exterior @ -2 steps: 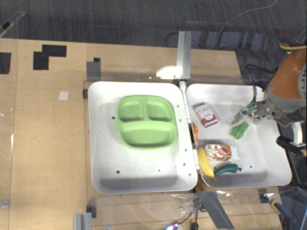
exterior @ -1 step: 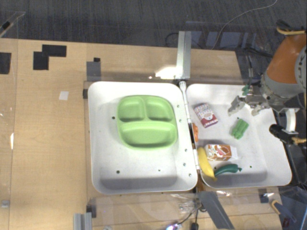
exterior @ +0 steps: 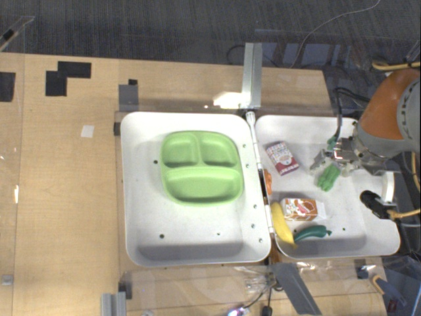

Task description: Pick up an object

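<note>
Print on the small red-and-white carton [exterior: 281, 158] and the orange-and-white snack packet [exterior: 301, 209] is too small to read. Both lie in the right white bin [exterior: 375, 239]; the carton sits toward its back left, with open floor around it. The packet lies just beside a yellow banana [exterior: 281, 224] at the left wall, with a dark green pepper-shaped toy [exterior: 312, 233] near the front rim. The left white bin [exterior: 138, 196] holds a light green divided plastic tray [exterior: 200, 165]. The grey arm with orange band [exterior: 388, 114] reaches in from the right; the end effector [exterior: 335, 163] hangs low over a light green small object [exterior: 327, 177], fingers spread, nothing visibly between them.
</note>
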Available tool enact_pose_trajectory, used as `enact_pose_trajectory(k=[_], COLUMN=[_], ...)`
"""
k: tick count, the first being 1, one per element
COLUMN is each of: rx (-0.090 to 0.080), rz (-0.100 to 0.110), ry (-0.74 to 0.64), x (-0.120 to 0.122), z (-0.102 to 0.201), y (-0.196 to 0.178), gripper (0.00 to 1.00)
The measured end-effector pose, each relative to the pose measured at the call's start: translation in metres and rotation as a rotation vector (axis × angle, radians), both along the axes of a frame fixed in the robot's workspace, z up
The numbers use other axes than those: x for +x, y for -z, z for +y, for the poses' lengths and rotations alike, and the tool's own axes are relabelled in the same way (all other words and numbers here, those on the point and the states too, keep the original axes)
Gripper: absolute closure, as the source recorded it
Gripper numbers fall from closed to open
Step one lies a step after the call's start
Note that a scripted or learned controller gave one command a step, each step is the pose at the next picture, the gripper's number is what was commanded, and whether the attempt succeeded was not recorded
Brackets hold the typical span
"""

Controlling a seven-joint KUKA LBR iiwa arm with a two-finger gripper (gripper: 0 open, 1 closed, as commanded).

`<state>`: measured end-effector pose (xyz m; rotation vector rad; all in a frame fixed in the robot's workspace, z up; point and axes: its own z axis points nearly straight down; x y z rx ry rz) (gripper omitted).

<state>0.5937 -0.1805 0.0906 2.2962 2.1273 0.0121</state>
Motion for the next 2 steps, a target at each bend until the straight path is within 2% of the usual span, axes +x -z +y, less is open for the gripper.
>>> enact_pose_trajectory(k=[1,2], rx=[0.000,0.004], rz=[-0.008,0.008], ry=[-0.005,0.048], x=[0.003,0.015], z=[0.002,0.110], y=[-0.013,-0.135], gripper=[1.00,1.00])
